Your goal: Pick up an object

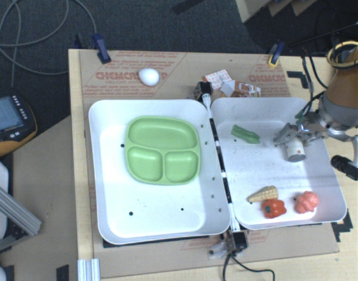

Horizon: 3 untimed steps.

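Four small things lie in the right bin (pixel 325 215), none of them lifted — the pick is at the approach step, to my reading.

Near edge first: a red pepper-like toy (pixel 275 208) just beside a tan cone-shaped piece (pixel 263 194), the two almost touching. The cone's long axis runs nearly level across the view, wide end to the right, tip to the left and a touch lower. A pink lumpy toy (pixel 307 201) sits near them on the right, apart from both.

Mid bin: the gripper (pixel 294 150) hangs over bare white floor on the right side, grey arm with its orange band reaching in above it. A pale cylindrical tip points down; whether the fingers are apart or together I cannot tell from this slant. Nothing shows between them.

Further back: a green bean-like piece (pixel 245 134), the nearest object to the gripper and the likely target. Long axis slants from upper left to lower right. It lies flat, clear of the bin wall.

Left bin (pixel 108 215): a green divided plate (pixel 163 149), untouched.

Far side, on the table (pixel 85 157): a white egg-like ball (pixel 148 75) and some crumpled wrappers (pixel 228 84).

Next move, as a judgement — shift left and back over the green piece, turn the wrist so the fingers close across its narrow width, then descend.
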Each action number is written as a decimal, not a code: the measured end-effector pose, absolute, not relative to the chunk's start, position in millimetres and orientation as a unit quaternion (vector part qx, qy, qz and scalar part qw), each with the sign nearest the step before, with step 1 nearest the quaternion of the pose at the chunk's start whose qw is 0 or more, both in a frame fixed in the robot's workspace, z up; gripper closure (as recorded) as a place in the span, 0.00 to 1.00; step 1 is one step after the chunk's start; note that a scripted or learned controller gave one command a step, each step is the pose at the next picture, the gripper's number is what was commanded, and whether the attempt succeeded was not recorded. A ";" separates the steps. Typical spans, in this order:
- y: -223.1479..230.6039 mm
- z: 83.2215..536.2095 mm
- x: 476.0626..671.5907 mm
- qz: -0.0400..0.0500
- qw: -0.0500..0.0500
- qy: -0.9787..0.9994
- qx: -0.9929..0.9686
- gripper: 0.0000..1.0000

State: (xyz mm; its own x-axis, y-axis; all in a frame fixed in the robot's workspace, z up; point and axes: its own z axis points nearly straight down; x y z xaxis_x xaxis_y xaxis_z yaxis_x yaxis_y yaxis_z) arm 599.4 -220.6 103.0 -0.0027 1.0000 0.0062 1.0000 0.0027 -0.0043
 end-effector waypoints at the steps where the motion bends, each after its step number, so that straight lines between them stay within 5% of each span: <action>1: -222.3 114.4 600.3 0.000 0.000 -0.708 -0.706 1.00; 2: -130.8 174.8 551.8 0.000 0.001 -0.708 -0.706 1.00; 3: -44.2 217.1 565.6 -0.001 0.000 -0.708 -0.706 1.00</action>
